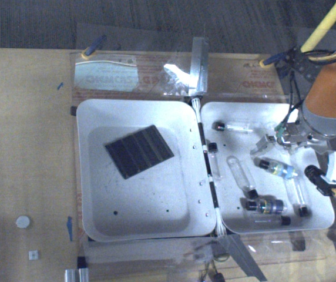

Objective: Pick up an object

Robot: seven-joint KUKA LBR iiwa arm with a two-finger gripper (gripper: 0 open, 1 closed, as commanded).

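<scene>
Nearest the camera, along the front wall of the right-hand shallow white bin (326, 219), lies a cluster of clear plastic tubes with black caps (264, 205). More of these tubes are scattered across that bin: one near the back (232, 126), one angled in the middle (241, 175) and one with a blue-tinted label (275, 168) just below the gripper. The left-hand shallow white bin (91, 157) holds a dark ribbed rectangular pad (139, 151), lying flat and skewed. The grey arm with its orange band (328, 96) reaches in from the right, and its metal gripper (276, 140) hangs over the right bin's back half. Whether it is open or holding anything cannot be told. A clean pick probably means centring over a single tube, crosswise to its length, away from neighbours.
</scene>
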